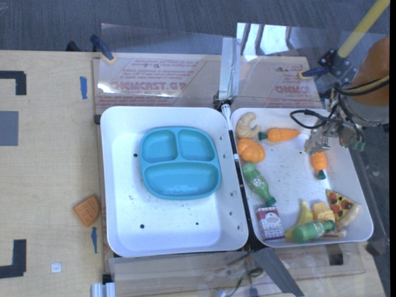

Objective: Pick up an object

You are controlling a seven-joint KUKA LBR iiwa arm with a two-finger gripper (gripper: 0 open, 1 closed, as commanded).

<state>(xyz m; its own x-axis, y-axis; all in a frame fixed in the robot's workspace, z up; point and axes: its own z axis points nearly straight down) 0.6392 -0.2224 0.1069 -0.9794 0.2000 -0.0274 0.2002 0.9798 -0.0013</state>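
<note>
- Small carrot (318, 161) is what I take as the target: it lies in the right bin (365, 210) near the right edge, about halfway along it, leaf end pointing toward the near edge.
- The tool (317, 142) hangs just above the stub end of that carrot, perhaps touching it. From this slanted look I cannot tell whether it is apart or together, and I see nothing lifted.
- I judge the arm is placed there because this carrot sits apart from its neighbours, so a descent meets little clutter.
- The rest crowd elsewhere: a long carrot (279, 135), a croissant (247, 124) and an orange piece (251, 150) by the far left corner of that bin, a green bottle (258, 184) along the left edge.
- At the near edge sit a red carton (269, 221), another green bottle (312, 230), a banana (305, 213) and a pizza slice (342, 203), packed close, harder to grip singly.
- The left bin (117, 166) carries a blue divided plate (180, 163), likely the drop place.
- A waffle piece (87, 210) lies on the surface outside the left bin's left edge.
</note>
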